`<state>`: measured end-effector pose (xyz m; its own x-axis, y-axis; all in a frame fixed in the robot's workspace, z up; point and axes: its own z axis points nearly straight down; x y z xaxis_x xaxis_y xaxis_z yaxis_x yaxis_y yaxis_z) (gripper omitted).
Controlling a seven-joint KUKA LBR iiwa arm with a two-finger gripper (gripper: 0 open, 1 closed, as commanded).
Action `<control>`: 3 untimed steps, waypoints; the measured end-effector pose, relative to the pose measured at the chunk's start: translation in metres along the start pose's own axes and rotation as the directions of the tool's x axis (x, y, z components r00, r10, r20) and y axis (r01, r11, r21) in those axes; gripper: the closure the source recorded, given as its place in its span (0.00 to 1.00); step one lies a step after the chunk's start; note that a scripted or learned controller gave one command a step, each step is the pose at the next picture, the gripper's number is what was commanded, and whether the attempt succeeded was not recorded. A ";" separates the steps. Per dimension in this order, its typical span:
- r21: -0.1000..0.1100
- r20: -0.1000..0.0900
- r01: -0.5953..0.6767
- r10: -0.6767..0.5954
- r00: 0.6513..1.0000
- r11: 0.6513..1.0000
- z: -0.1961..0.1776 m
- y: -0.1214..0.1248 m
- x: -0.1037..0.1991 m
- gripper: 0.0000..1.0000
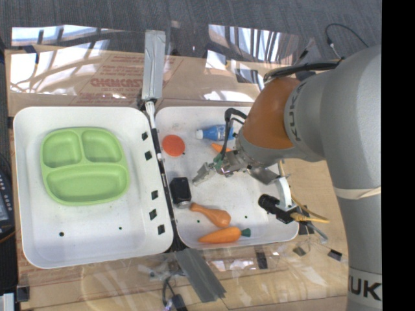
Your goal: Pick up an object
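Looking down on the bench, you see two white bins side by side. The left bin [39,232] holds a green divided plate [84,167], lying flat towards its far side. The grey arm [337,128] reaches in from the right, and its gripper [203,172] sits over the middle of the right bin [188,120], pointing left. You cannot tell from here whether it is released or clenched, and nothing shows gripped in it.

The things to pick all lie in the right bin:
- An orange disc [173,146] sits at the far left, near the dividing wall.
- A blue and white bottle [213,133] lies on its side just right of the disc, at the far side.
- A small orange piece [216,148] shows near the bottle, partly hidden by the wrist.
- A black block [179,190] rests against the left wall, near and left of the gripper.
- An orange drumstick [211,214] lies nearer to you.
- A carrot [222,236] with a green top lies by the near wall.
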<state>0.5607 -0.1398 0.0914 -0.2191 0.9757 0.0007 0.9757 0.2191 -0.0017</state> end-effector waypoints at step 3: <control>0.002 0.000 -0.249 0.249 0.968 0.968 0.000 0.037 -0.045 0.00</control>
<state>0.6066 -0.1758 0.0914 0.0310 0.9995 0.0005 0.9995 -0.0310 -0.0042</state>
